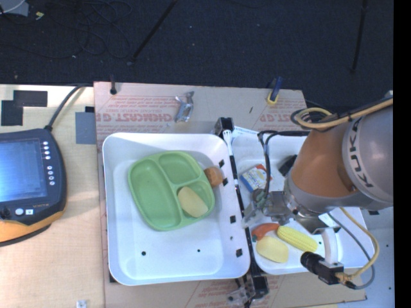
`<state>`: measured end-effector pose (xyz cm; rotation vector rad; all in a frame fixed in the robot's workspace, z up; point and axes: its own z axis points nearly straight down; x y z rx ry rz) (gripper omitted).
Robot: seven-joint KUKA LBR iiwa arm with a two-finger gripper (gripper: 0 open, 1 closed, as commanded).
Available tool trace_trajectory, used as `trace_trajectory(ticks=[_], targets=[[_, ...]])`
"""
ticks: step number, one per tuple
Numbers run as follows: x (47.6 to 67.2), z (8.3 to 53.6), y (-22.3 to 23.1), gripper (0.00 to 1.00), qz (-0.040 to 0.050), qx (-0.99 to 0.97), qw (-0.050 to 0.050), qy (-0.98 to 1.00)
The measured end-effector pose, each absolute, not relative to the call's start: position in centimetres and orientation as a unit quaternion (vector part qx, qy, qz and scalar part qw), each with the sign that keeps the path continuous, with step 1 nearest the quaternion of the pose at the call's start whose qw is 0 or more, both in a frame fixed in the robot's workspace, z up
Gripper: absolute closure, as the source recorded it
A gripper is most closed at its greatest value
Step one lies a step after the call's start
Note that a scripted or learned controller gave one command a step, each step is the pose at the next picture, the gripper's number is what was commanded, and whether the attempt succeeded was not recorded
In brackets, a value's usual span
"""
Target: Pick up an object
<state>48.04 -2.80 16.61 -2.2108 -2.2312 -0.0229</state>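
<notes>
From here I see the gripper (264,203) low in the right bin (282,269), beside the divider between bins; I cannot tell its finger state. Just below it lie a red piece (264,230), corn cob (297,239) and yellow piece (272,249).

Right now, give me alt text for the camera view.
The grey arm reaches over the right bin, which holds a corn cob, a yellow piece and a red item. The left bin holds a green divided tray with a pale yellow food piece.
</notes>
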Motion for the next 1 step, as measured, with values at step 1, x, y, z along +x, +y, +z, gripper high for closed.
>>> trace_trajectory(ticks=[1], targets=[[48.19, 16.44, -2.95, 0.0, -0.0104, -0.703, 0.002, -0.711]])
